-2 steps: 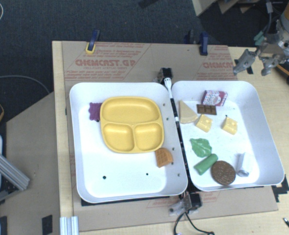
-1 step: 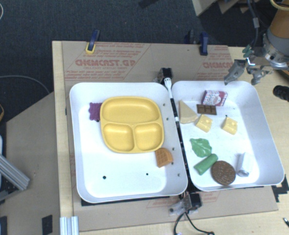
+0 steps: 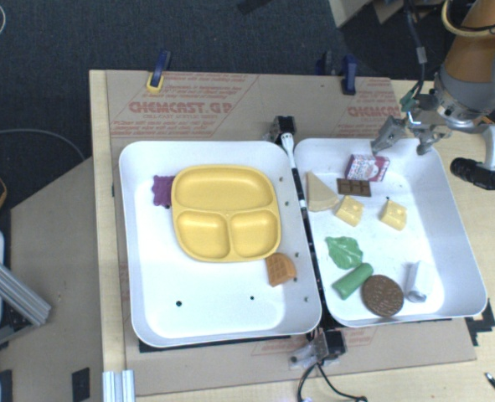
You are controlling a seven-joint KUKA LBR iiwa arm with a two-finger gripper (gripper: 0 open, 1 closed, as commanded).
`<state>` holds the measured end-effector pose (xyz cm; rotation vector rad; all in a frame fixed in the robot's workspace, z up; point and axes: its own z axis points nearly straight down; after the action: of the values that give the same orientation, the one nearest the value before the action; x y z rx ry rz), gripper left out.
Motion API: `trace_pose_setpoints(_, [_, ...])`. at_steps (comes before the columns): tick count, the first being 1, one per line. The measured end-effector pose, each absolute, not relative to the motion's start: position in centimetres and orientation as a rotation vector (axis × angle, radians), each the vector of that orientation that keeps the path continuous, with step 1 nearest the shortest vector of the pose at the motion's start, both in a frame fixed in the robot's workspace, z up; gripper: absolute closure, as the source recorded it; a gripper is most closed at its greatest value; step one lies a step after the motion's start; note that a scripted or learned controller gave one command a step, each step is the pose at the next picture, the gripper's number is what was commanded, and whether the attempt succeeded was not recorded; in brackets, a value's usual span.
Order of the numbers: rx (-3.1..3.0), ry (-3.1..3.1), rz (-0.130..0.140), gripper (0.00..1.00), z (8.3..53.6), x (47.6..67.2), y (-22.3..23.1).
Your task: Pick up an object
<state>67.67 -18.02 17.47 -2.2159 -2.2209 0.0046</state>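
Observation:
My gripper [image 3: 406, 139] hangs over the far edge of the right bin [image 3: 456, 224], its two grey fingers spread apart with nothing between them. Just below and left of it lies a pink-and-white packet [image 3: 366, 167] with a brown chocolate bar [image 3: 355, 188] against it. Further down the right bin lie a cream wedge [image 3: 319, 193], two yellow cheese pieces [image 3: 349, 211] [image 3: 393, 215], a green leaf [image 3: 344, 250], a green pickle [image 3: 351, 280], a round brown cookie [image 3: 384, 295] and a grey bolt [image 3: 413, 280].
The left bin [image 3: 146, 275] holds a yellow divided plate [image 3: 226, 212], a purple piece [image 3: 162, 190] at its left and an orange-brown piece [image 3: 281, 269] at its lower right. Clamps [image 3: 156, 75] [image 3: 348, 72] stand on the bench's far edge.

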Motion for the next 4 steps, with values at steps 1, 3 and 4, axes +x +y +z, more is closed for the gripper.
trace_pose_setpoints(1, [-2.220,-2.223,-0.007,0.00,11.7,68.3,-18.0])
trace_pose_setpoints(3, [-2.221,-2.228,-0.002,1.00,11.6,68.3,-18.0])
trace_pose_setpoints(4, [-2.225,-2.228,-0.006,1.00,17.8,68.5,-17.3])
